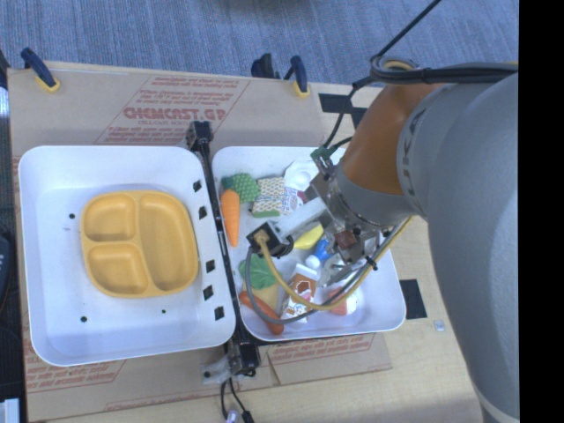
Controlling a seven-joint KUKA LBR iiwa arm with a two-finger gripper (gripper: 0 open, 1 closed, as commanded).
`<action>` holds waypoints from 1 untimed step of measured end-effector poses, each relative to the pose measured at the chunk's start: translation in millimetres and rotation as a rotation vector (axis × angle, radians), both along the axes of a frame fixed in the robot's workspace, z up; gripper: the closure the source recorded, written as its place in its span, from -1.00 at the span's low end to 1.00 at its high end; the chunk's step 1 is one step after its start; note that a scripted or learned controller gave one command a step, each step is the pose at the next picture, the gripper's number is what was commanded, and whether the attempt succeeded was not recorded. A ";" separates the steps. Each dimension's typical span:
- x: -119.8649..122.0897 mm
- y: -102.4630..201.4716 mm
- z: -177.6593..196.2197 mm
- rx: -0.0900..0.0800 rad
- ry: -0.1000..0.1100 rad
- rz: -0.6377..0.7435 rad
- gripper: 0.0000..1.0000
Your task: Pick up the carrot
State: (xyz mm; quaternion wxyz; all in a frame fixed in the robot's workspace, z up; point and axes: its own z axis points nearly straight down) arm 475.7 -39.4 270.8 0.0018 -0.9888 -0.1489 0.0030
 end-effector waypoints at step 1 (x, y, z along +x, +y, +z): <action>43.6 29.0 -80.4 0.000 0.001 -0.050 -1.00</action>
